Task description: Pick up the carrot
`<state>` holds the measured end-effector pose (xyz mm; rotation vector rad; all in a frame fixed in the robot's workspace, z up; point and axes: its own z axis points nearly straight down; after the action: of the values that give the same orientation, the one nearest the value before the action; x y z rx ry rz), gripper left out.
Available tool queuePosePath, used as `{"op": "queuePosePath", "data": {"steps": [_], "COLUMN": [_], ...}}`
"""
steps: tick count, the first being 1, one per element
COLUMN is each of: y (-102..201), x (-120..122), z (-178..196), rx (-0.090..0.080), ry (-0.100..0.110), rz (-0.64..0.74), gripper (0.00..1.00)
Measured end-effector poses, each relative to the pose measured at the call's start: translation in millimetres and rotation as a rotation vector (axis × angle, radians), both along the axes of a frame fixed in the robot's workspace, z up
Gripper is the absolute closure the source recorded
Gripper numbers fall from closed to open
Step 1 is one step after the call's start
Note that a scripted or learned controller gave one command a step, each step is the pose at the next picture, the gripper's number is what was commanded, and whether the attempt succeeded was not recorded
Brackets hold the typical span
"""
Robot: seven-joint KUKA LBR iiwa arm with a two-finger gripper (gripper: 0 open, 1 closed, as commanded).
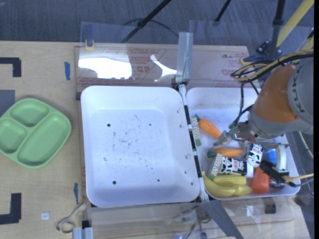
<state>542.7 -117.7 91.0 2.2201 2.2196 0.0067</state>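
Two white bins sit side by side; the right bin (219, 97) holds, at its near edge, smooth curved bananas (224, 187) w/ a cow-print box (229, 166) just behind. Farther back lies the carrot (209, 128), a tapered orange cone, long axis running far-left to near-right, green end far-left, near the divider. The gripper (235, 138) hangs just right of it; fingers' state can't be told. Left bin (134, 143) is speckled plastic.

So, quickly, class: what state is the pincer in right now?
Pincer: low over the right bin, between two carrots; open or shut cannot be told.
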Motion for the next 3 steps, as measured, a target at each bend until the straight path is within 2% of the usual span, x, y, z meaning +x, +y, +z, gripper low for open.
{"op": "queuePosePath", "data": {"steps": [1,2,3], "y": [-1,-1,14], "x": [0,0,17], "z": [10,9,-4], "rx": [0.000,0.000,-0.004], "ry": [-0.001,-0.001,-0.002], "rz": [-0.004,-0.004,0.206], "gripper": [1.00,0.00,0.00]}}
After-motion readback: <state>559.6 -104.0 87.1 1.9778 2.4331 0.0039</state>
